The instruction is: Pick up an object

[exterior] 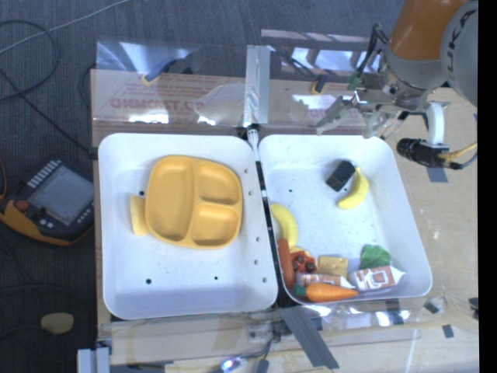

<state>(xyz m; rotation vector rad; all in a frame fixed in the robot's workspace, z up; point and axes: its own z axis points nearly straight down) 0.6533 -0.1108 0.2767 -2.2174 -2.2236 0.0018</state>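
My claw (pixel 365 109): raised above the right bin's (pixel 404 208) far rim, carrying nothing; opening not discernible. Nearest item: black block (pixel 340 175) touching a banana (pixel 355 192) below. Step: approach. Next: descend over the block.

We see two bins side by side on the bench. The left bin (pixel 116 286) holds a tray (pixel 192 201) near its centre. In the right bin (pixel 404 208), a block (pixel 340 175) touches a banana (pixel 354 192) toward the rear. A second banana (pixel 285 222) lies by the left wall, and a carrot (pixel 330 292) and a carton (pixel 374 278) lie along the front edge.
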